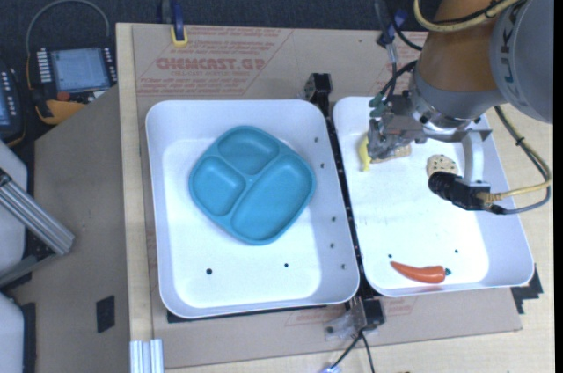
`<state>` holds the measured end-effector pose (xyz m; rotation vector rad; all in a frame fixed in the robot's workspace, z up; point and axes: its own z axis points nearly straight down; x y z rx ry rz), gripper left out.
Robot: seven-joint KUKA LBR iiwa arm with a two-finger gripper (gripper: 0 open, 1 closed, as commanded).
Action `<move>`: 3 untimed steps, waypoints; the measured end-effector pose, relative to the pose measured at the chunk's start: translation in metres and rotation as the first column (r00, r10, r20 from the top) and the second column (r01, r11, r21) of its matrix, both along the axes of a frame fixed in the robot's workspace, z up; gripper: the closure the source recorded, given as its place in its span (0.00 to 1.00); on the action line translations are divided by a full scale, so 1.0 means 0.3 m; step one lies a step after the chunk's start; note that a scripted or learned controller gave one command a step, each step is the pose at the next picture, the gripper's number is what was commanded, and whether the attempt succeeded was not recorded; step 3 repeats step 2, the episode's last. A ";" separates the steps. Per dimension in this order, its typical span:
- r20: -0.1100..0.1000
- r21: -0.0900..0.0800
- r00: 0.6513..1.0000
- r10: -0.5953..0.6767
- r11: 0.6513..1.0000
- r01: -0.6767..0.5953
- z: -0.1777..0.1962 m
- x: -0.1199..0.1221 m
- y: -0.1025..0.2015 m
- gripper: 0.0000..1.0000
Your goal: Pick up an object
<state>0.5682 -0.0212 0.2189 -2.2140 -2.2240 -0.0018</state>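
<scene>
Yellow and curved, a small plastic piece (363, 156) lies just beside the jaws, on their side toward the blue divided plate (252, 183). A tan speckled round biscuit (440, 163) lies near their opposite side. A red chilli pepper (419, 272) lies well apart, nearer the camera. Whether the jaws are spread or pressed together cannot be told.

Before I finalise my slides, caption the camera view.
Gripper over the right bin, red pepper lying in it; blue plate in left bin.

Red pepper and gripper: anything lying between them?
Nothing: in the camera view the stretch from the gripper to the red pepper is bare floor of the right bin.
</scene>
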 end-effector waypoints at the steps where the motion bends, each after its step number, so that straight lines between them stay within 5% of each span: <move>1: -0.001 0.000 1.000 0.001 1.000 -0.001 0.043 -0.070 0.161 1.00; 2: -0.004 0.000 1.000 0.001 1.000 -0.001 0.021 -0.188 0.328 1.00; 3: -0.004 0.000 1.000 0.001 1.000 -0.001 0.021 -0.188 0.328 1.00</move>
